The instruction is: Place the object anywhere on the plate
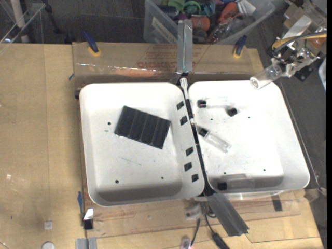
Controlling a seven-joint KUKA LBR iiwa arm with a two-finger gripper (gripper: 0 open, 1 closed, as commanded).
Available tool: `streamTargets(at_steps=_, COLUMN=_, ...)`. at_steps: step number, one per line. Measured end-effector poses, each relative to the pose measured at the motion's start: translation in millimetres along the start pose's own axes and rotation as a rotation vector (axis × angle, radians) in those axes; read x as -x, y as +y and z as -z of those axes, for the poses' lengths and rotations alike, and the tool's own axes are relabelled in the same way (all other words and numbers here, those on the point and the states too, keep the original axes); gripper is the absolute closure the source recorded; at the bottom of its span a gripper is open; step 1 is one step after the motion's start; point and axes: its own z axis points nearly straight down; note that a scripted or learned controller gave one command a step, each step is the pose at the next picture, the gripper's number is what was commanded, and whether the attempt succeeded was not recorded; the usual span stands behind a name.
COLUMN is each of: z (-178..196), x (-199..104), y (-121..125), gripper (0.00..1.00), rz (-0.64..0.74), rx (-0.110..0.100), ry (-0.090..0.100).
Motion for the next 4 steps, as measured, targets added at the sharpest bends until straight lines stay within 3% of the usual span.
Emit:
streamTargets(at_steps=1, z=-30.7, x=70.4, y=-72.3, gripper=1.00, rz=-0.079, rx=-0.004, ry=-0.003)
streamTargets(at_steps=2, z=14.6, x=53.4, y=-72.0, gripper=1.00, rz=0.229, rx=0.001, ry=0.000)
streamTargets(at_steps=3, z=-8.3, x=113.3, y=-106.4, gripper=1.00, rz=0.350, rx=-0.005, ry=-0.003)
streamTargets(at_steps=4, z=28.2, x=71.0, y=-117.7, gripper=1.00, rz=0.656, rx=0.001, ry=0.001)
